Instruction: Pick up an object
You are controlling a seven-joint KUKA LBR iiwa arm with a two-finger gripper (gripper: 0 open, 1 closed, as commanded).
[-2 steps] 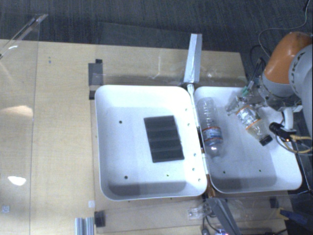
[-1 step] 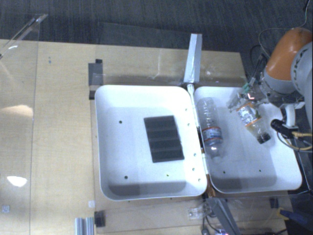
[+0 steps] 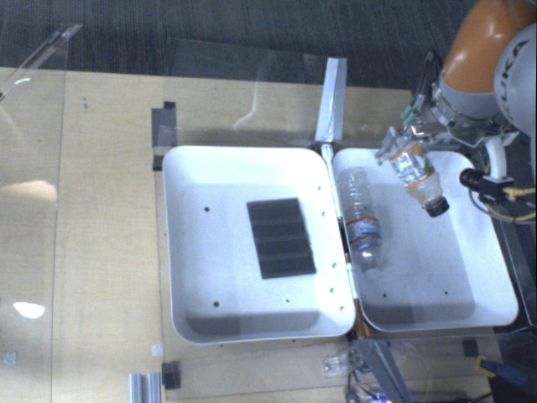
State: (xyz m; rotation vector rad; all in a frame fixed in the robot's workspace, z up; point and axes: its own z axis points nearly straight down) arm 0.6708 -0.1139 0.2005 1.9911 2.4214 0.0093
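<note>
A pale wooden table (image 3: 92,250) carries two shallow white plastic bins side by side, with a grey metal bar (image 3: 331,101) standing at twelve o'clock above the seam where their rims meet, and sheets of clear glazing catching reflections over the table's nine o'clock side. The left bin (image 3: 189,225) holds one thing, a flat black ribbed rectangular block (image 3: 280,238) lying near its middle. The right bin (image 3: 470,284) holds a clear plastic water bottle with a blue label (image 3: 361,218), lying on its side along the bin's nine o'clock wall, just beside the seam. The grey arm with its orange band (image 3: 487,44) reaches in from three o'clock over the right bin's twelve o'clock rim. The jaws (image 3: 407,145) are closed narrow on a second, small clear plastic bottle with a dark cap (image 3: 419,181); its upper end sits between them and its capped end hangs tilted toward five o'clock, lifted over the bin floor. The lying bottle is well apart from the jaws, toward their seven o'clock. A black cable (image 3: 495,193) loops by the arm at three o'clock.
</note>
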